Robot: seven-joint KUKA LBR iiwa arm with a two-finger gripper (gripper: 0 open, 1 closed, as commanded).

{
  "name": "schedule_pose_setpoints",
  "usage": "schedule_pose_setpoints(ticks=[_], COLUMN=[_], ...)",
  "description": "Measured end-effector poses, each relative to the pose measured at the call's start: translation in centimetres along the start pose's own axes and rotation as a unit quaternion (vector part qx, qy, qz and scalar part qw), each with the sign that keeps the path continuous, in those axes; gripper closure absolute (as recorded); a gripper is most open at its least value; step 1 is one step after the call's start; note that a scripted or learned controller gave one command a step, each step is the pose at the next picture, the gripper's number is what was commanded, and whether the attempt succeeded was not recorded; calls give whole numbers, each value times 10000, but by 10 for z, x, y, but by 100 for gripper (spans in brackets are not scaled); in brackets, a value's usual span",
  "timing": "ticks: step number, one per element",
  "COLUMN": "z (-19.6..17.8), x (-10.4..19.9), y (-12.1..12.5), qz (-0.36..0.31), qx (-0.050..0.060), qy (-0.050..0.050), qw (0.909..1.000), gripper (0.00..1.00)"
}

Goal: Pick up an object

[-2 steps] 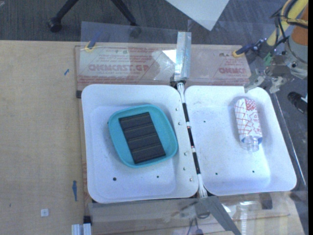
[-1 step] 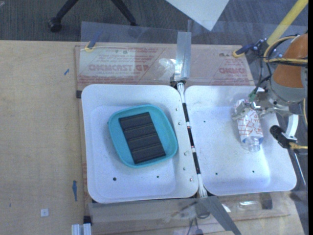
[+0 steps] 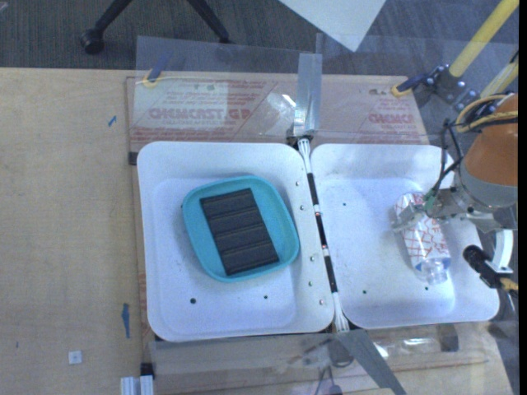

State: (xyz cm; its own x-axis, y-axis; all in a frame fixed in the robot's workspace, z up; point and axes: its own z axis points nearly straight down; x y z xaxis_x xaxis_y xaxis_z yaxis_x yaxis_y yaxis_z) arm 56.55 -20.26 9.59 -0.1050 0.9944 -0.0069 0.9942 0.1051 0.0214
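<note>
The end effector (image 3: 440,207) hangs low over the right edge of the right bin (image 3: 370,282), at the upper end of what looks like a crushed clear bottle (image 3: 422,241) with a red-and-white label; whether it is apart, together or clamped on anything cannot be told from this slant. The bottle lies on the bin floor, lengthwise toward the near wall, close to the bin's right side. Across the divider, the left bin (image 3: 165,303) holds a teal tray (image 3: 194,220) with a black ridged block (image 3: 239,230) on it, and both bins rest on the wooden tabletop (image 3: 66,220).
</note>
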Motion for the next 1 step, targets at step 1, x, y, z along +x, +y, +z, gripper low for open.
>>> schedule_pose_setpoints(ticks=[1], z=[-12], x=[-3], y=[1], qz=[14], qx=[-31], qy=[-22], qw=[10000], gripper=[100])
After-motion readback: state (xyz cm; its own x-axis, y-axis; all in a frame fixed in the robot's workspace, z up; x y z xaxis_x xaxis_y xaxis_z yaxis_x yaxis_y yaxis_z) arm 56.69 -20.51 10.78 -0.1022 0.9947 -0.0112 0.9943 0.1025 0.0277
